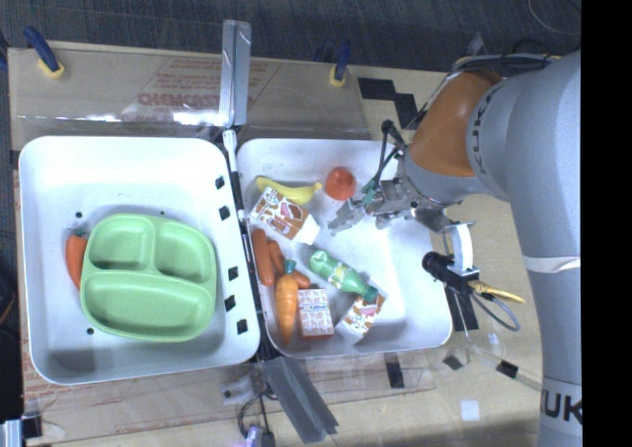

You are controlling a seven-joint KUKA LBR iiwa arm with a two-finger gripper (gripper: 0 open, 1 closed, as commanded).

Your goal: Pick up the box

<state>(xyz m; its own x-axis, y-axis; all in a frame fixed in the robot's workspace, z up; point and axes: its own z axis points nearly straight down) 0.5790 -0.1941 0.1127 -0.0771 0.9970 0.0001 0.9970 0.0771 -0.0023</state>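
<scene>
**The hand hangs over the right bin, and the box waits below**

The hand (357, 206) is over the right bin (420, 322), near a round red fruit (341, 182). I cannot tell if it is open or closed, and I see nothing held in it.

There are a few small boxes in this bin. The one I take for the task is the small box (315, 313) with red and white print. It lies flat near the front wall of the bin. An orange carrot (285, 302) is just beside it on one side, and a little carton (359, 316) is just beside it on the other. A green bottle (341, 273) lies close behind it. Another carton (280, 215) lies near a yellow banana (286, 188) at the back.

The left bin (49, 169) holds a green tray (148, 277) and one more carrot (75, 258).

I think the box is light and made of card. It should be stiff, but a hard squeeze could dent it. Its sides look smooth, so it might slip. The best place to hold it is across its two short sides, near the middle. The carrot and carton are so close that the hand may bump them on the way down.
</scene>
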